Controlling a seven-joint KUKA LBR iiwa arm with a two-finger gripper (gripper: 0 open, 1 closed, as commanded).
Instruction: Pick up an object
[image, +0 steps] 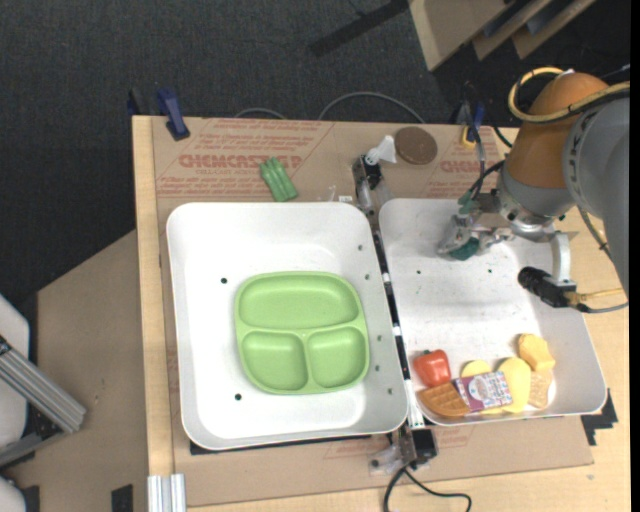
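A divided tray (300, 332) lies in the left bin (190, 300); toy foods (487, 382) crowd the right bin's (450, 300) near edge.

2 white bins (200, 300), light green tray (300, 330), red pepper (432, 367), orange-banded grey arm (560, 130).

Grey arm (600, 150) with an orange band (545, 140), yellow cable loop, dark cables near the wrist.

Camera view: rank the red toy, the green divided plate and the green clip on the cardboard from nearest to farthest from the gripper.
Measured from the gripper, at the right bin's far end:
1. Red toy, near edge of the right bin.
2. Green clip, on the cardboard beyond the left bin; close to the plate's distance.
3. Green divided plate, centre of the left bin.
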